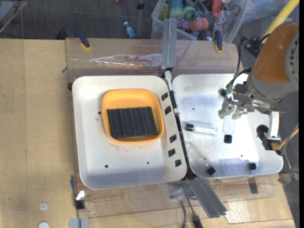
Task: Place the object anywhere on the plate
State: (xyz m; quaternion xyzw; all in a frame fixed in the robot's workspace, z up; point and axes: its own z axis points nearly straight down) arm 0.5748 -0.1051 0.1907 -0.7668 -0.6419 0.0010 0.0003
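In the camera view, the grey arm with its orange band [280, 46] reaches in from the right and hangs over the right shallow white bin [247, 87]. Its metal two-finger gripper [232, 110] sits over the upper middle of that bin. Whether the pincer is spread or pressed together cannot be made out from this slant, and nothing can be seen pinched in it. Just below the gripper in the picture lies a short clear plastic tube with a black cap [228, 132]. It is close to the tip, but whether they touch cannot be told.

The same bin holds two more clear pieces. A clear tube with a black end [198, 127] lies flat near the bin's left wall, apart from the gripper. A longer clear tube with black ends [232, 166] lies along the front edge.

The left shallow white bin [90, 141] holds a squarish orange plastic plate with rounded corners [110, 99], set in the bin's upper middle. On that plate lies a dark ribbed rectangular slab [132, 121]. It lies flat and wholly within the rim, covering most of the plate's floor. The slab is well apart from the gripper, with the wall between the two bins lying between them.
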